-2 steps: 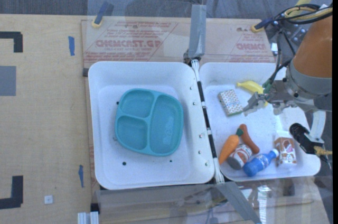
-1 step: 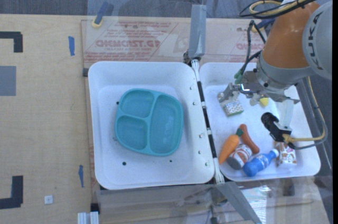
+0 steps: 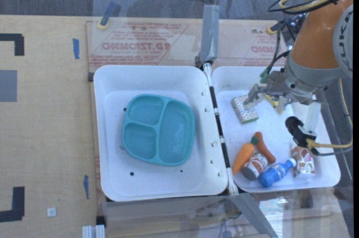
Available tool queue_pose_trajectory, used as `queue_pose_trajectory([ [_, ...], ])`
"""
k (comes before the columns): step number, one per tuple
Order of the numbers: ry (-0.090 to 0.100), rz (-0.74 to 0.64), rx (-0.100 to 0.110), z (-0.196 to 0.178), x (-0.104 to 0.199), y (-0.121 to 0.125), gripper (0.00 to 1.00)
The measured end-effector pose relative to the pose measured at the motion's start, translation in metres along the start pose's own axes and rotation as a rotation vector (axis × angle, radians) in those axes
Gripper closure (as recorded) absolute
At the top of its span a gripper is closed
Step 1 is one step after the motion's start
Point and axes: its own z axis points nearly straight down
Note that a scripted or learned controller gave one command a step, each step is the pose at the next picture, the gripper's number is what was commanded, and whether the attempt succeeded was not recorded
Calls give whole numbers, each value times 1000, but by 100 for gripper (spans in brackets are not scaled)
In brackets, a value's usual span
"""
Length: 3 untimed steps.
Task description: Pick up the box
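Box: one, beside two carrots, one bottle.

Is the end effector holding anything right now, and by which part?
Cannot be told: the end effector sits just above the small patterned box in the right white bin.

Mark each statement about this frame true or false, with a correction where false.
1. The teal divided plate lies in the left bin. True.
2. The patterned box lies in the left bin. False: it lies in the right bin.
3. The gripper is above the right bin, close to the box. True.
4. The blue bottle rests on the plate. False: it is in the right bin.
5. The carrot lies beside the bottle's end of the right bin. True.
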Motion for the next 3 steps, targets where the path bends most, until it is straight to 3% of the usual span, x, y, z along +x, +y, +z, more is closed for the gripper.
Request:
queue_pose_trajectory([
  [1,0,-83,1,104,-18,33,0],
  [2,0,-78,0,94,-21,33,100],
  [3,1,-138,2,12,85,52,100],
])
